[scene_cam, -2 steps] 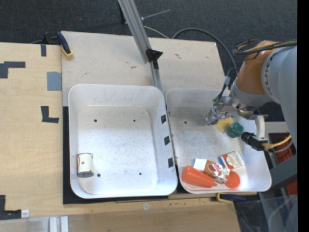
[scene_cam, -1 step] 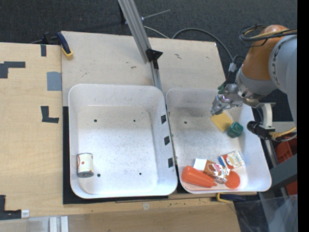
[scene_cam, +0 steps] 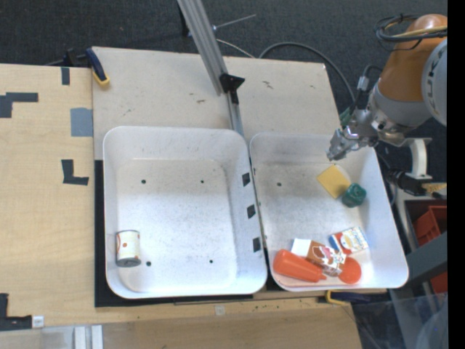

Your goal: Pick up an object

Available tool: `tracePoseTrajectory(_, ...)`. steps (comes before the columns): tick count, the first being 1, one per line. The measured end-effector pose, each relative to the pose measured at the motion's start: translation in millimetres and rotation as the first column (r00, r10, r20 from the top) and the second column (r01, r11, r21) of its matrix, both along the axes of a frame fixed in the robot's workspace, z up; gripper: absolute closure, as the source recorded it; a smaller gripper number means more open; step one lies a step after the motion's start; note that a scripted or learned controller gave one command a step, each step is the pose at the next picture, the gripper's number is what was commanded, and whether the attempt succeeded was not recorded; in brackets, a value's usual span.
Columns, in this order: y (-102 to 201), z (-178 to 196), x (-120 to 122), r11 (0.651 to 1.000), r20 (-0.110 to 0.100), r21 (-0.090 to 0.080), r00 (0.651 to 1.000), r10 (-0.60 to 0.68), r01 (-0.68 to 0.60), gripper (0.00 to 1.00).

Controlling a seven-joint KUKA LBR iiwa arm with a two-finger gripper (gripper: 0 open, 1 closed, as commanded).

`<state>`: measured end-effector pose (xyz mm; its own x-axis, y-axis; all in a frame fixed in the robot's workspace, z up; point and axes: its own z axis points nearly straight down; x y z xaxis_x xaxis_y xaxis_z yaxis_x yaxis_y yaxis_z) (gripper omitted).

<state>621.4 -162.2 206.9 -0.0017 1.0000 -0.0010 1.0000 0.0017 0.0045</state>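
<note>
Poised over the upper right part of the right shallow white bin (scene_cam: 287, 162), the metal claw (scene_cam: 340, 147) hangs at the end of the grey arm (scene_cam: 407, 97) with its orange band; whether it is parted or closed cannot be told from this angle, and nothing can be seen held in it. Just below the claw lies a yellow sponge-like block (scene_cam: 333, 181), its long axis slanting from upper left to lower right, and touching that block's lower right corner sits a small dark green round object (scene_cam: 354, 195). Well below the claw, against the bin's near wall, an orange carrot-shaped toy (scene_cam: 298, 266) lies pointing left-to-right beside a small colourful printed packet (scene_cam: 338, 246). Far to the claw's lower left, in the left shallow white bin (scene_cam: 174, 144), stands a small white can with a red label (scene_cam: 128, 248). Both bins rest on a pale wooden worktop (scene_cam: 43, 195), with dark carpet floor (scene_cam: 87, 9) beyond.
</note>
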Motion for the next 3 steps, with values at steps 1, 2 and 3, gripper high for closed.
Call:
tracePoseTrajectory(1,49.8,10.9,-0.5,1.000,-0.005,0.002,1.000,0.004,-0.004,1.00)
tracePoseTrajectory(2,103.0,15.9,-17.2,1.000,-0.006,0.003,1.000,0.005,-0.005,1.00)
tracePoseTrajectory(3,158.1,26.7,-24.8,1.000,-0.006,0.003,1.000,0.006,-0.006,1.00)
